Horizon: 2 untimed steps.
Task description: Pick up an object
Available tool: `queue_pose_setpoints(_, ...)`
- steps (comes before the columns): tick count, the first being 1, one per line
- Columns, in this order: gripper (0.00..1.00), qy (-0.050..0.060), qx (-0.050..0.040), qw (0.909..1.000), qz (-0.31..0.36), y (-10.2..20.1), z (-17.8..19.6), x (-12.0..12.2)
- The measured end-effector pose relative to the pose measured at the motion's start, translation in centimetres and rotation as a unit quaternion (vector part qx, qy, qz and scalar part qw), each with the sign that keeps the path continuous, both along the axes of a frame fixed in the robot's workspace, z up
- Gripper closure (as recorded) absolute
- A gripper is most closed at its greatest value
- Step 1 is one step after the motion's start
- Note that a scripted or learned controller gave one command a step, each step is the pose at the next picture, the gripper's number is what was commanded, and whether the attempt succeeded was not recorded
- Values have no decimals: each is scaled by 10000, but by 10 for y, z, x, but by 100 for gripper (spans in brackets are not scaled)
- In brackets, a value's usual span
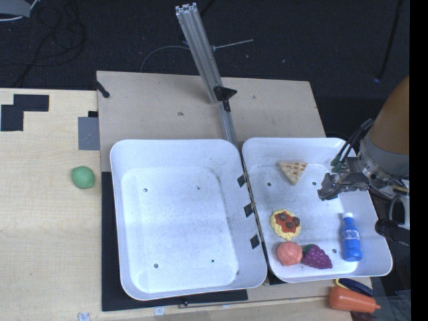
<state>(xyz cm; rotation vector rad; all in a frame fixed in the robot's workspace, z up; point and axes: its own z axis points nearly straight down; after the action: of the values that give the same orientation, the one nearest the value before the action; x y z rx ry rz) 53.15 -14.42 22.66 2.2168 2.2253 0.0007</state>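
Note:
The right bin [267,154] holds a pizza slice toy [293,171], a round yellow tart with red topping [285,224], a pink-red ball [289,253], a purple grape bunch [316,257] and a blue bottle [350,237]. My gripper [327,191] hangs over the right part of this bin, to the right of the pizza slice and above the blue bottle. Nothing is visible between its dark fingers.
The left bin [127,154] lies beside the right one. A green ball [83,177] rests on the wooden bench to the left. An orange object [352,300] lies outside the right bin's front corner. A metal rail [202,52] slants up behind the bins.

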Motion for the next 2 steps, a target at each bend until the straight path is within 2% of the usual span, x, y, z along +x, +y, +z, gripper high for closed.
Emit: queue_pose_setpoints(2, 100, 5, 4, 10000, -4, 97, 2, 12)
